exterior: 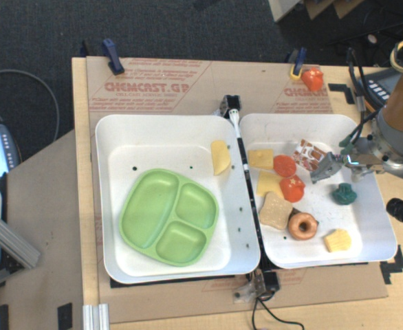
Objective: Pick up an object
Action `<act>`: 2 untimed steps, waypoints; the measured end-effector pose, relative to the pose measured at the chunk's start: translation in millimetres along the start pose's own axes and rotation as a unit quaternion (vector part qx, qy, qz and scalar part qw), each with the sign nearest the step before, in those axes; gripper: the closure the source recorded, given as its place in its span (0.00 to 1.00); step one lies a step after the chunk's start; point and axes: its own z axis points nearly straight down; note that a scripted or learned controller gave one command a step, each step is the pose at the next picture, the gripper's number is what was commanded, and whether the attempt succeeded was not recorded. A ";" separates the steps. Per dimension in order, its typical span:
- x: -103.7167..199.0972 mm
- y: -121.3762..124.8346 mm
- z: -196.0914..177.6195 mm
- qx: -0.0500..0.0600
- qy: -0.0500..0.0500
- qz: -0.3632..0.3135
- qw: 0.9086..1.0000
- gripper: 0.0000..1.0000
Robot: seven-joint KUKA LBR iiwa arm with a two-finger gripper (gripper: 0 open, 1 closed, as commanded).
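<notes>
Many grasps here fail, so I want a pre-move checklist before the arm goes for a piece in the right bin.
1. Gripper over the right white bin: ok.
2. Item already between its fingers: cannot tell.
3. Nearest target, the red-and-white wrapped piece, lies beside the gripper: ok.
4. Round red tomato pieces sit close together, double pick risk: not ok.
5. Dark green toy piece stands apart with free room: ok.
6. Brown glazed doughnut touches the tan bread slice: not ok.

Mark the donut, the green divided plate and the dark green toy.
donut (302, 225): camera view, on its glazed ring.
green divided plate (169, 216): camera view, on its centre ridge.
dark green toy (344, 194): camera view, on its top.
</notes>
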 end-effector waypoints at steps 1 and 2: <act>32.0 -40.2 131.1 0.008 0.003 0.000 1.000 0.00; 41.3 -34.9 99.7 -0.002 0.000 0.000 1.000 0.00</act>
